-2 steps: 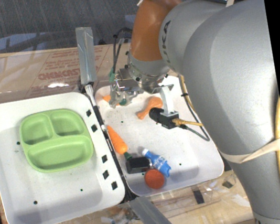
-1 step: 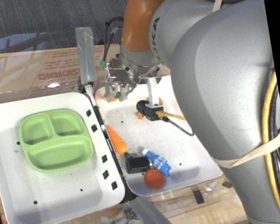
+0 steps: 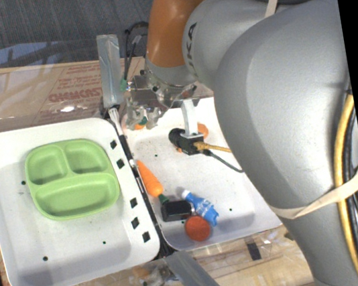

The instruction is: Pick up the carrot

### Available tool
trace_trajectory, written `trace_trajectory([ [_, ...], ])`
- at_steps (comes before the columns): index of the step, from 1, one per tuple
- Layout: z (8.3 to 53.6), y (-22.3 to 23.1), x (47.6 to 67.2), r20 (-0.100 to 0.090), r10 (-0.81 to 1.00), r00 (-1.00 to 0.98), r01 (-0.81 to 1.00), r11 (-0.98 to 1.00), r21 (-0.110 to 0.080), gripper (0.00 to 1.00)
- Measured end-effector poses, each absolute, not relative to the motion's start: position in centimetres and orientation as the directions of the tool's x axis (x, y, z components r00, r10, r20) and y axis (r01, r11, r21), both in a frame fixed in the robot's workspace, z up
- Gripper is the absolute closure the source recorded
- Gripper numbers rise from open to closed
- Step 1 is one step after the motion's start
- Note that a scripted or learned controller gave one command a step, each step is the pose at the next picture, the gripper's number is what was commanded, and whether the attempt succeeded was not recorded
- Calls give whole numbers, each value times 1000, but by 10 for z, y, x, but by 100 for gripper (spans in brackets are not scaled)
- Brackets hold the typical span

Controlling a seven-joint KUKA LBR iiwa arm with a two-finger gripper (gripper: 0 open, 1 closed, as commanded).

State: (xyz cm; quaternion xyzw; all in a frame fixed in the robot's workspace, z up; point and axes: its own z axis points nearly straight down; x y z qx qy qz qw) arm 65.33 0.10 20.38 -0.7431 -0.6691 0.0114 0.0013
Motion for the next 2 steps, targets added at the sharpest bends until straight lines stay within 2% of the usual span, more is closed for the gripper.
trace_trajectory([
  [1,257,-7,631,-1,937,349,937,-349,-1,100],
  [2,217,-11,613,0,999,51,999,-51,-7,100],
])
